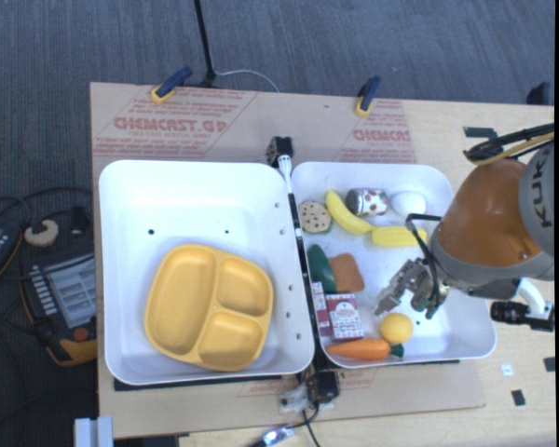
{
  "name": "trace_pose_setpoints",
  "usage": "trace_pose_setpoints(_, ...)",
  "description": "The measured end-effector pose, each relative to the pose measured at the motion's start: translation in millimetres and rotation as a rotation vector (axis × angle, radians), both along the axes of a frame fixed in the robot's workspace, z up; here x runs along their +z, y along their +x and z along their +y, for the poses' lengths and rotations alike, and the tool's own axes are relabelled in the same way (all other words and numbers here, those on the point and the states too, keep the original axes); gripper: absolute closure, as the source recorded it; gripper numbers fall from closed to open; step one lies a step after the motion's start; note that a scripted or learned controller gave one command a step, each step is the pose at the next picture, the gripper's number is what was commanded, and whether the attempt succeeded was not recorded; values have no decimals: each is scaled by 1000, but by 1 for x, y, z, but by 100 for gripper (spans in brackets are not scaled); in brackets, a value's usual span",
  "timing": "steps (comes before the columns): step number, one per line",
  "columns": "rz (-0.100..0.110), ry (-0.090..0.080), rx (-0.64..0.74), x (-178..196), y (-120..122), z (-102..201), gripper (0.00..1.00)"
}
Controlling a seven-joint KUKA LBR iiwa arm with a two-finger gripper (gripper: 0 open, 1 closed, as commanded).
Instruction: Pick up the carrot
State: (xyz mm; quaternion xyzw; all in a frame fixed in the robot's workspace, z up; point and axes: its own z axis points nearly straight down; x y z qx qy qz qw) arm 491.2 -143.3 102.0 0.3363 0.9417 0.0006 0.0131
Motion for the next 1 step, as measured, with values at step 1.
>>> trace_pose_setpoints(1, 22, 10, -393, 47, -7, 3, 100)
